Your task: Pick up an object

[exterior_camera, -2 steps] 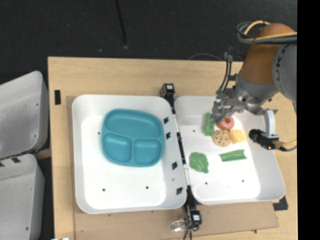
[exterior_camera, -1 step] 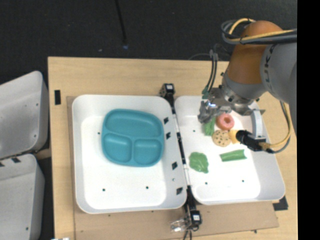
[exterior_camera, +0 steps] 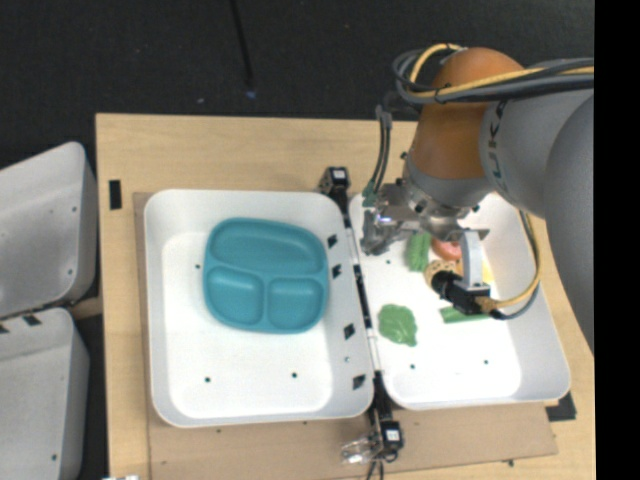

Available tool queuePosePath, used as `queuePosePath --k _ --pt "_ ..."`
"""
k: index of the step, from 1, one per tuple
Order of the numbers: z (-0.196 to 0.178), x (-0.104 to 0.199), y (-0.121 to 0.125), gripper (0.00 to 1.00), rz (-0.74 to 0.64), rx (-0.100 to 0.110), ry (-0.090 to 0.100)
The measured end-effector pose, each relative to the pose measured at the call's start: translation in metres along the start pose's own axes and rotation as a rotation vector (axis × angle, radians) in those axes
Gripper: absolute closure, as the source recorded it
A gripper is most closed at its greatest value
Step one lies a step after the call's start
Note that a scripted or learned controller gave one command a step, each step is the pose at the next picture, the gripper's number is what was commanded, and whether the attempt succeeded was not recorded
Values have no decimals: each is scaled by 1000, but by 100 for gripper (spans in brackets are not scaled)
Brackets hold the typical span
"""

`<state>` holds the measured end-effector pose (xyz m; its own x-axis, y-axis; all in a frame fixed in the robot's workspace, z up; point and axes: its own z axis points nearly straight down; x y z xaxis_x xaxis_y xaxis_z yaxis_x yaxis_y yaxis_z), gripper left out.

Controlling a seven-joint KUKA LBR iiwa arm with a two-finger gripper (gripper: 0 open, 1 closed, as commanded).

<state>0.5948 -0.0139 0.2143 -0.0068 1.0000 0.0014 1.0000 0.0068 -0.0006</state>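
Reaching in from the right over the right bin [exterior_camera: 520,373]: grey arm [exterior_camera: 545,138] with orange band [exterior_camera: 460,108], wrist tipped down toward that bin's upper left part, cables looped above.

Filling much of the left bin [exterior_camera: 170,368]: a teal divided plate [exterior_camera: 267,273], three compartments, lying flat.

Low over the right bin's upper area: gripper [exterior_camera: 415,233], metal head close above small things; whether spread or pressed together, cannot tell (hidden under the wrist).

No readable writing or labels anywhere.

Lying on the right bin's floor near the divider, apart from the gripper: a green leafy piece [exterior_camera: 397,324]. Just beneath the gripper: a small upright green piece [exterior_camera: 417,252], a pinkish-orange item [exterior_camera: 446,249] beside it, partly hidden.
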Motion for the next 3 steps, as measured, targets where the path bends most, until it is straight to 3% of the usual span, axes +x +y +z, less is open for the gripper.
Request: queuePosePath --k 2,3 --pt "-17 104 -18 100 3 -2 0" --pt "-16 102 -18 0 5 -1 -1"
